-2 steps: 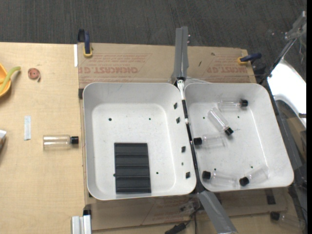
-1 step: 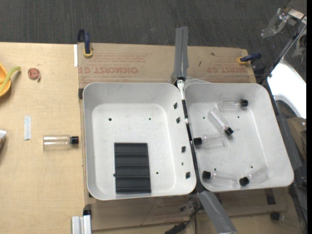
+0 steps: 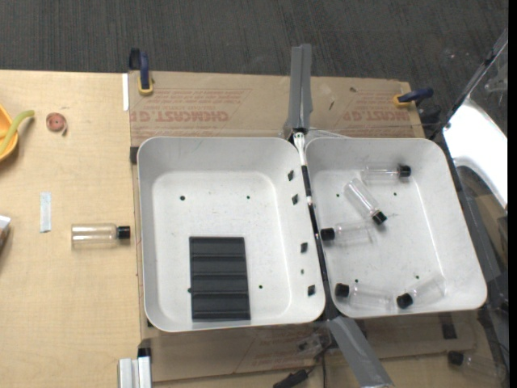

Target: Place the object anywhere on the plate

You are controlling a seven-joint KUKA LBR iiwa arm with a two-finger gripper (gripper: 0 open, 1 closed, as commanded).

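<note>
The wooden tabletop [image 3: 73, 152] is occupied by two bins. Clear vials [image 3: 365, 200] are scattered across the right bin [image 3: 456, 217] for picking, and the black ribbed plate [image 3: 219, 279] is laid flat by the left bin's [image 3: 147, 217] front edge.

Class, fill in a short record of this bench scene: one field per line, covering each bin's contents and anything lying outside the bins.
Left white bin: dark ribbed rectangular plate
Right white bin: five clear plastic vials with black caps, all lying down, e.g.
Wooden bench, left side: one more clear black-capped vial, on its side
Cardboard sheet: under both bins
</note>
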